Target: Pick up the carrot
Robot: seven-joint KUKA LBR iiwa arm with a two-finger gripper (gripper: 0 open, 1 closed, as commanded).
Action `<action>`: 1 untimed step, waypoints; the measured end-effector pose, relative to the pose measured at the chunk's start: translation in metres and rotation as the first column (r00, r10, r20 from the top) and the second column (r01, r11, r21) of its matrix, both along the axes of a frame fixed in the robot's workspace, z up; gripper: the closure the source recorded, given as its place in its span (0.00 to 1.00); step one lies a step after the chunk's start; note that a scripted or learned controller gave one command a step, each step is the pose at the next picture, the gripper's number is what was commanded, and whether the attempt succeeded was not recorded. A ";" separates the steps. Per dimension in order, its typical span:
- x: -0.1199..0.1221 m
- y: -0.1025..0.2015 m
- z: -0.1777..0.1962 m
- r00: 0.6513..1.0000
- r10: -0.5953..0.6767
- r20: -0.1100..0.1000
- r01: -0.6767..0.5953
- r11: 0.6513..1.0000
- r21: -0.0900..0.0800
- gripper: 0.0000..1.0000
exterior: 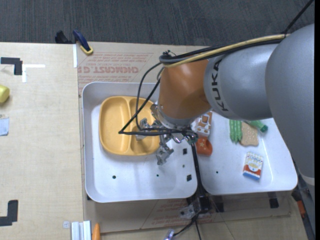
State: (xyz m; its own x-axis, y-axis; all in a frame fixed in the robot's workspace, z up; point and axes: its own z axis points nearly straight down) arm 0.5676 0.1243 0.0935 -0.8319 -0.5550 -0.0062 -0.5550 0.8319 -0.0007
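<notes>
view from above, at a slant, onto a pale wooden bench with two shallow white bins side by side. my grey arm (260, 74) comes in from the right and covers much of the upper right, its orange band (182, 91) hanging over the seam between the bins. black cables trail from the wrist across the left bin.

my gripper (164, 154) sits low over the left bin (130, 181), near that bin's right wall and just beside the lower right corner of a yellow divided tray (117, 126). the tray lies in the upper half of the left bin. i cannot tell whether the gripper is released or clenched, and nothing is visibly held in it.

the carrot (203, 146), as best i can make out, is the small orange-red lump at the left edge of the right bin (235, 184), just right of my gripper and partly hidden by my wrist. its shape is unclear.

just above it lies a white and orange patterned packet (204, 123). further right in the same bin are a green item (235, 131), a tan slab (249, 135) touching it, and below them a small white, blue and red box (253, 165).

a yellow object (3, 94) rests at the bench's far left edge.
</notes>
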 end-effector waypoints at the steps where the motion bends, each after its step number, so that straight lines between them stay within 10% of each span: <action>1: -0.045 0.066 -0.002 0.930 -0.368 -0.004 0.368 0.930 -0.003 0.00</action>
